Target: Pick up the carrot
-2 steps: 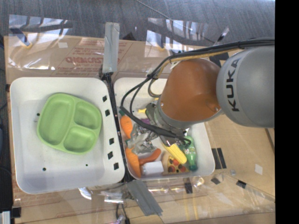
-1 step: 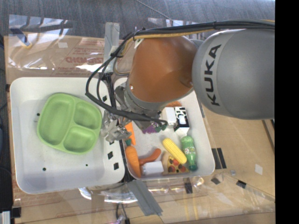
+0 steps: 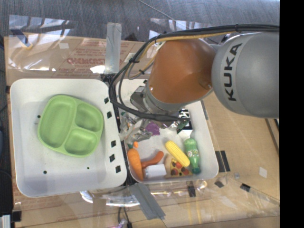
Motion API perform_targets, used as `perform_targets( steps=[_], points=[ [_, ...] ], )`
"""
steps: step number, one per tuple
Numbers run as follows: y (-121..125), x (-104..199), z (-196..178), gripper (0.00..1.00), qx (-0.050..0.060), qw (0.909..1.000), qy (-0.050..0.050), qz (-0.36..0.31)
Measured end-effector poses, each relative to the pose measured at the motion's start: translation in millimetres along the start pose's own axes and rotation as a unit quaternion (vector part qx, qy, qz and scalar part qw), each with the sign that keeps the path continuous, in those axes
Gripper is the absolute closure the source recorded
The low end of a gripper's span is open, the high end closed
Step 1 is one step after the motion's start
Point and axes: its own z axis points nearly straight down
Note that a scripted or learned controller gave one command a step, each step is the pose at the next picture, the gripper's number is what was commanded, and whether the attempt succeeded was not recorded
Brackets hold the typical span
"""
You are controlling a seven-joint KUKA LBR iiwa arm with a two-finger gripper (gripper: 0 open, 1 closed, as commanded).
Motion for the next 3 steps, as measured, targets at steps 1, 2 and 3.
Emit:
perform_targets(
  steps=[1,2,3],
  points=[
    [26,25,43,1.0,-0.001,0.9888,0.0,-0.149],
    [48,6,-44,1.0,0.002,0.9744,-0.002,-0.225],
    [11,22,-50,1.0,0.001,0.8787,-0.001,-0.477]
  ],
)
